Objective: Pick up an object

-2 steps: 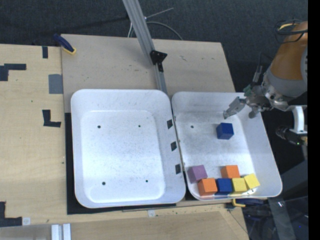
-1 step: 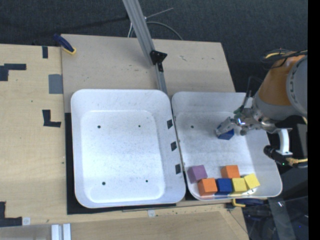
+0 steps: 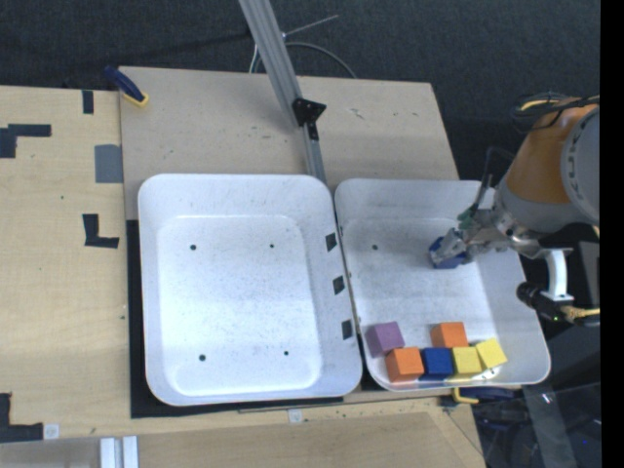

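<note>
Now, the arm is reaching in from the right, its orange band showing above the wrist, and the gripper is down inside the right bin, over the middle of its floor toward the right wall. There's something small and blue right at its tip, low against the bin floor, but it's too blurred to say whether that's a block or part of the tool. I can't tell how far apart the fingers stand, nor whether they have hold of anything.

The blocks are all bunched along the near edge of the right bin, well apart from the gripper. A purple block sits furthest left and a bit back from the rim. Just in front of it, an orange block, then a blue block touching it, then a yellow block, all in a row. Behind that row sits a second orange block, and at the right end another yellow one, turned at an angle.

The left bin lies beside it, rims touching, both on the table. A grey metal pole slants across the back of the table toward where the bins meet.
</note>
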Motion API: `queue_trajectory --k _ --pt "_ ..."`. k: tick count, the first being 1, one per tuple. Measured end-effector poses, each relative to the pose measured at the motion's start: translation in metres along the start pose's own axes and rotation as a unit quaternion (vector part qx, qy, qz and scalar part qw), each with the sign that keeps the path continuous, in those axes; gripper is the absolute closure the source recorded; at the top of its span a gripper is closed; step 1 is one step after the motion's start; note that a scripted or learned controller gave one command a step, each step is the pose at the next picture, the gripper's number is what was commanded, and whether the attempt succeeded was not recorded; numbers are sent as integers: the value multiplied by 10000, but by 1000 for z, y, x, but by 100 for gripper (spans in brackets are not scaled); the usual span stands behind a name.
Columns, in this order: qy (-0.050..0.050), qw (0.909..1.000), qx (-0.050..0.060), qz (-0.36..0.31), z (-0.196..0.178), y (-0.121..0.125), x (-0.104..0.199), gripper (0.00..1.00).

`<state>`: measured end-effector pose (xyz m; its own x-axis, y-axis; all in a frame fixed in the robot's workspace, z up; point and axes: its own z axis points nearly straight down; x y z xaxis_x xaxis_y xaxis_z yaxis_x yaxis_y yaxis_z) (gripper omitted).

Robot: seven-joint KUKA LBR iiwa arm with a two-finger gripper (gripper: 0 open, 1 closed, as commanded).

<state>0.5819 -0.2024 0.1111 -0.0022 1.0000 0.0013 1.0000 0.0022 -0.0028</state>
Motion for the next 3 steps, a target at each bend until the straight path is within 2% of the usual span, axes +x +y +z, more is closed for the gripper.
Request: queue_trajectory --k 1,2,3 --pt "-19 10000 -42 -4 -49 45 -7 100" --pt "3 10000 -16 -22 -53 72 41 100" --pt "13 10000 -7 -33 -91 38 160 100"
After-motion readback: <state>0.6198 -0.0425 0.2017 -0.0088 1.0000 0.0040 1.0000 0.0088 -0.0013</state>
